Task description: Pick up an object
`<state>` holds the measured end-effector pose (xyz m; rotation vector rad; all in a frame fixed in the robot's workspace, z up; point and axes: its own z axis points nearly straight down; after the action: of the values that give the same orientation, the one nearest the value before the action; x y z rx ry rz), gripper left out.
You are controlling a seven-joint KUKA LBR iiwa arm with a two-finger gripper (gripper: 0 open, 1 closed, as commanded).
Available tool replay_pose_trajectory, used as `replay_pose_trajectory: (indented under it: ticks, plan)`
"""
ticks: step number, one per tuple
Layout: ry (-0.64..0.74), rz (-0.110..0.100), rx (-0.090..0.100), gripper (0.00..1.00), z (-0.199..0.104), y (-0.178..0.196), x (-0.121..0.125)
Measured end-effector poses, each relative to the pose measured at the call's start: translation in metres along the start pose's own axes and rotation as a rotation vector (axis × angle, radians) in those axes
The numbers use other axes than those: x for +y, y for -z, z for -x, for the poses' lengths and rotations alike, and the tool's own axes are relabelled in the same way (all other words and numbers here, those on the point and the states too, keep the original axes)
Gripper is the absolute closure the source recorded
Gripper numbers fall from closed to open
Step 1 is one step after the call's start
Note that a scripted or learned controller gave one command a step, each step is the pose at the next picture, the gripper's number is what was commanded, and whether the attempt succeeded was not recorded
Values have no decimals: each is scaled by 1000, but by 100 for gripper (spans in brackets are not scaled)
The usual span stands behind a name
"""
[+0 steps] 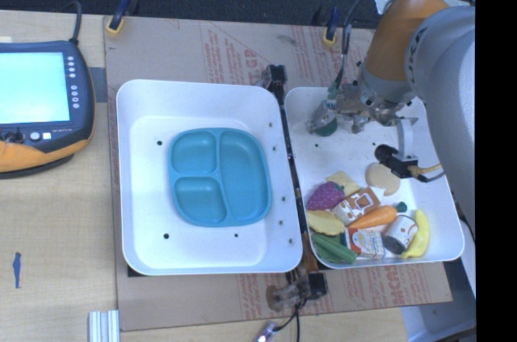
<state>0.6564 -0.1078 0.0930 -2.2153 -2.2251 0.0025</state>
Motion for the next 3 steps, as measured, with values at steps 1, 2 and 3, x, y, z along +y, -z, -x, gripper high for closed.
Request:
replay_pose_trajectory:
  ticks: [1, 2, 3]
  plan:
    - [0, -3, 1, 0, -11, -1, 0]
    - [-2, 0, 0, 0, 6, -1, 0]
    - [0, -3, 1, 0, -12, -1, 0]
